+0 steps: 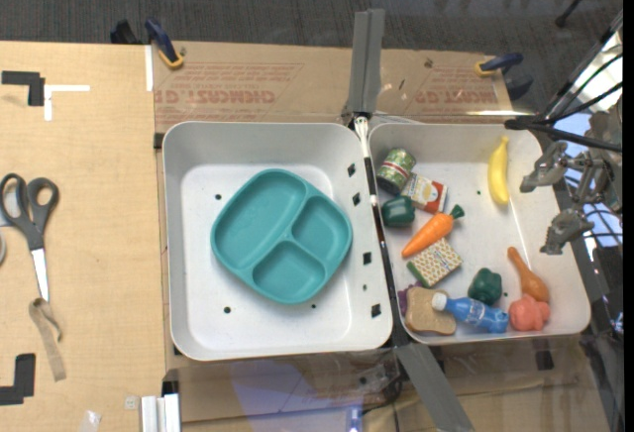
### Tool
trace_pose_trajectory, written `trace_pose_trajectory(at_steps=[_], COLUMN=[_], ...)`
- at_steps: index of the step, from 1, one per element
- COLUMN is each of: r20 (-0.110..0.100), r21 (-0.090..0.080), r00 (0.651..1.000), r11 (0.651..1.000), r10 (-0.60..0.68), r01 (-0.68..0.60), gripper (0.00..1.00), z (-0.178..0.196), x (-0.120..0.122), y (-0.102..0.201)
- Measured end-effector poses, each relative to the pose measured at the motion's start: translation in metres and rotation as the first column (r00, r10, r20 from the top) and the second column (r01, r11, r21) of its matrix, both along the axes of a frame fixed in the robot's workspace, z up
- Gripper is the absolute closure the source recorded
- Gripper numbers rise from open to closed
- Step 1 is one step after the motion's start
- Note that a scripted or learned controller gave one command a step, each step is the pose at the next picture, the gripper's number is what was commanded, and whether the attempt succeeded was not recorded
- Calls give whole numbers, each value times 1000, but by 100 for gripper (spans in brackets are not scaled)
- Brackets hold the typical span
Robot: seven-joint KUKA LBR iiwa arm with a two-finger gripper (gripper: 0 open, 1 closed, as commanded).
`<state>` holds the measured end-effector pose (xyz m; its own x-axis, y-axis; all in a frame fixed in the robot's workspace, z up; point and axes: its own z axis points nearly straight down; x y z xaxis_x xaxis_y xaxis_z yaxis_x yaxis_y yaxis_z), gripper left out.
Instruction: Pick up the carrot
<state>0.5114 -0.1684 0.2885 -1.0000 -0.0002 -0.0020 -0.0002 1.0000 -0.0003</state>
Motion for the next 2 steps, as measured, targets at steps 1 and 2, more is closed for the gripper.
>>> trace_pose_trajectory(at_steps=[1,2], r20=[-2,9], r21=[0,2], r00=[971,960], r11=[971,960], r10=[-241,-279], r01=[241,279], gripper=[0,0], z=[-90,-191], x=[21,45], y=[59,70])
